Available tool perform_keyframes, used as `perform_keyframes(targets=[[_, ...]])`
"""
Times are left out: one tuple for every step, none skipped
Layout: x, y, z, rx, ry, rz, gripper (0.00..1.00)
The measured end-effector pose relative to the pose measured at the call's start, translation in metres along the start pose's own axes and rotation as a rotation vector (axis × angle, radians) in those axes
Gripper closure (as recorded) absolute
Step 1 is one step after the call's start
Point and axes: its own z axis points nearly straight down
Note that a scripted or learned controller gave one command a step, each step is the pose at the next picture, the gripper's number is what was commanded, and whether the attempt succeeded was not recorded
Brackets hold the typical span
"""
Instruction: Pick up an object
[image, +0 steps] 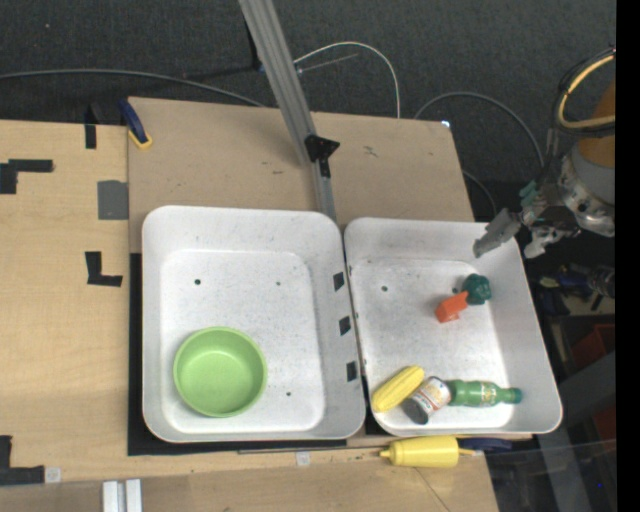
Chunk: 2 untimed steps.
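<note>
I've got the gripper (497, 236) parked over the right bin's (400, 245) far right corner, can't tell its state. Nearest pick, the orange-green toy (463, 299), lies just near-left of it.

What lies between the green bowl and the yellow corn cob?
In the camera view, between the round green plastic bowl and yellow corn cob: bare white bin floor and the two bins' adjoining rims.

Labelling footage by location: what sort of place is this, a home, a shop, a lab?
Most likely a robotics lab. Two white bins sit on a wooden bench marked with black tape, loose cables trail behind, and a robot gripper reaches over toy-like objects.
</note>
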Motion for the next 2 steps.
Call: perform_keyframes(targets=[[0.0,0.0,0.0,0.0,0.0,0.0,0.0],[0.004,0.001,0.044,0.004,0.0,0.0,0.0]])
